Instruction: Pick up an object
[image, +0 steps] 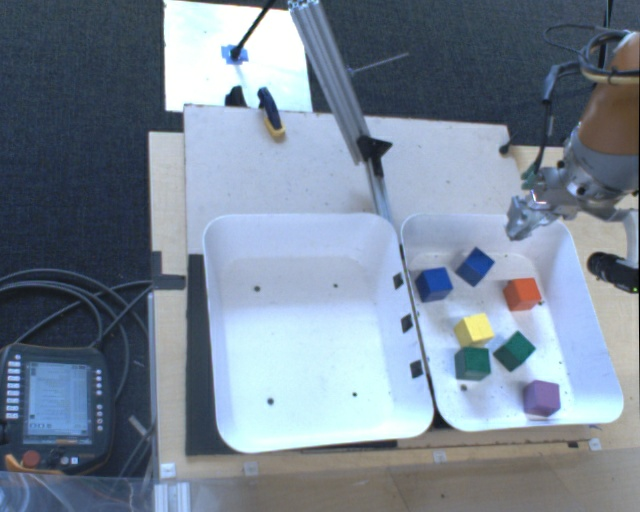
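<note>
The right bin (590, 330) holds several small cubes: two blue ones (433, 283) (475, 266), an orange one (521, 294), a yellow one (474, 329), two dark green ones (472, 362) (514, 351) and a purple one (541, 397). My gripper (521, 222) hangs over the bin's far right corner, above and behind the orange cube, with nothing seen in it.
The left bin (300, 330) lies beside the right one, with only dark specks on its floor. A slanted metal pole (340, 90) crosses the bench behind the bins. A teach pendant (55, 405) and cables lie on the floor at the left.
</note>
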